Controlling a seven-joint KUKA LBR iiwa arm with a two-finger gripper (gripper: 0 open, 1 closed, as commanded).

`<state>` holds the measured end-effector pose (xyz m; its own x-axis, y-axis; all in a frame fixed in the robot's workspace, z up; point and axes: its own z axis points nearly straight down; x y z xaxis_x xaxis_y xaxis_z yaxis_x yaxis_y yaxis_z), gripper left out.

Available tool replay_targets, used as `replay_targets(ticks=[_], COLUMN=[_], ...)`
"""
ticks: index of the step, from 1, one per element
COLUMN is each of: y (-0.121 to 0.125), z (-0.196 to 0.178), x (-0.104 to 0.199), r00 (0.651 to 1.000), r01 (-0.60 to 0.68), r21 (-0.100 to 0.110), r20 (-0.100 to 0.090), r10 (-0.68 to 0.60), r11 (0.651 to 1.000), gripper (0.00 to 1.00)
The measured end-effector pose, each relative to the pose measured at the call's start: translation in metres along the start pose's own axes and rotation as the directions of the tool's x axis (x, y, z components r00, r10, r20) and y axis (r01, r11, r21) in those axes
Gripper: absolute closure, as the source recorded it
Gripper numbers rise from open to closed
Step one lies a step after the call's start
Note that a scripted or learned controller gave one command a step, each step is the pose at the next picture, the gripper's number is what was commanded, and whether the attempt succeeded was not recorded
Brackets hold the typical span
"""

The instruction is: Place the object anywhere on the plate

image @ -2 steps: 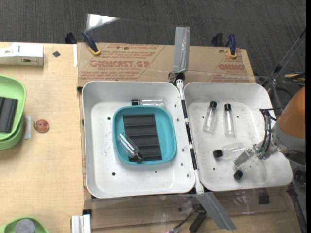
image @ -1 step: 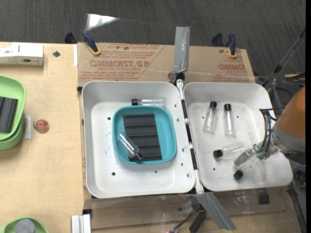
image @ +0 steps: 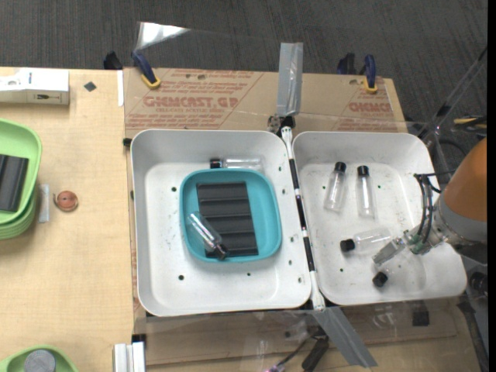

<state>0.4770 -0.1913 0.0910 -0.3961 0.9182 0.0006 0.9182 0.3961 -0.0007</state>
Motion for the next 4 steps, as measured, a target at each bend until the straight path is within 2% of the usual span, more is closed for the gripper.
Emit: replay_targets(ticks=[4], y=[0.0000], z=[0.0000], x=[0.0000], r00=[1.000], r01=[0.000], r21=[0.000], r20=[0.000], r10=[0.000], r11=[1.000], gripper=[0.00])
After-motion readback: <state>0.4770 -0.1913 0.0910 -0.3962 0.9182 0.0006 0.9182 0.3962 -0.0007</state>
